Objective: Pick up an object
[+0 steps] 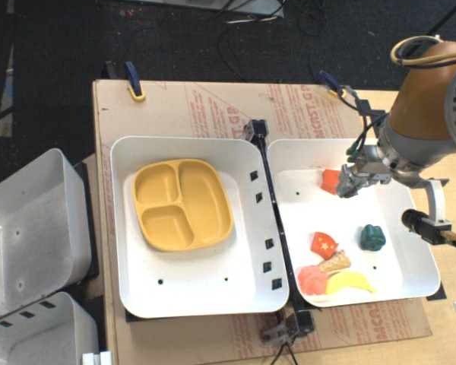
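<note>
Bins first, going left to right: the left bin [121, 226] carries a yellow divided plate [184, 204] with three compartments and nothing else we can make out. The right bin [425, 268] is where all the pickable stuff sits. Near its front edge there's a little cluster: a pink lump [313, 280], a red piece with a yellow star [324, 243], a tan thing [336, 263] and a yellow banana [351, 283], all touching or just beside each other. A dark green pepper-looking toy [372, 237] sits apart to their right.

The gripper [349, 181] is down at the back of the right bin, right against an orange-red block [330, 180]. We'd say we're at the approach/grasp step, and the block looks like the target. Can't tell from this angle how far open the gripper is, or if it has hold of anything. Next move probably calls for closing squarely on the block, then lifting straight up.

Writing: the cardboard on the counter [213, 105] has faded red print, upside down, not really readable for us.
</note>
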`<act>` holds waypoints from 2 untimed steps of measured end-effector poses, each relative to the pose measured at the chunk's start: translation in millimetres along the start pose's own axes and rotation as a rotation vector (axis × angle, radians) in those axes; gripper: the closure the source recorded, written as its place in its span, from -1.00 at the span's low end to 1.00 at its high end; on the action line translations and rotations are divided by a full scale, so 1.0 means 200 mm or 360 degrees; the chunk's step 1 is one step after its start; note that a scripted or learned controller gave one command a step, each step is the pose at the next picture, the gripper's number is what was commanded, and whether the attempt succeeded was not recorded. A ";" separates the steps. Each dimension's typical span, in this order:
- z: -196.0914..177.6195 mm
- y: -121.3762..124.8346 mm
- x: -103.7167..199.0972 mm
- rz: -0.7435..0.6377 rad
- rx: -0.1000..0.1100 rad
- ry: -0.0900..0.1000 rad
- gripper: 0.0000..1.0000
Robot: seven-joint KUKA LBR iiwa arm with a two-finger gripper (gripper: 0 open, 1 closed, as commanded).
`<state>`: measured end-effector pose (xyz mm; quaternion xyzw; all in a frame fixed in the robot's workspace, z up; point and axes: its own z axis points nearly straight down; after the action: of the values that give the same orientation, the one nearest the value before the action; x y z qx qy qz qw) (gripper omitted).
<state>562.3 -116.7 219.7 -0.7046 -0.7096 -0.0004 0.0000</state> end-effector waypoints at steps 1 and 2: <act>0.01 0.09 0.31 -0.0003 0.0000 0.0002 1.00; -0.04 0.13 0.59 -0.0002 -0.0001 0.0001 1.00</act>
<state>586.5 1.8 228.2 -0.7041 -0.7101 -0.0010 0.0001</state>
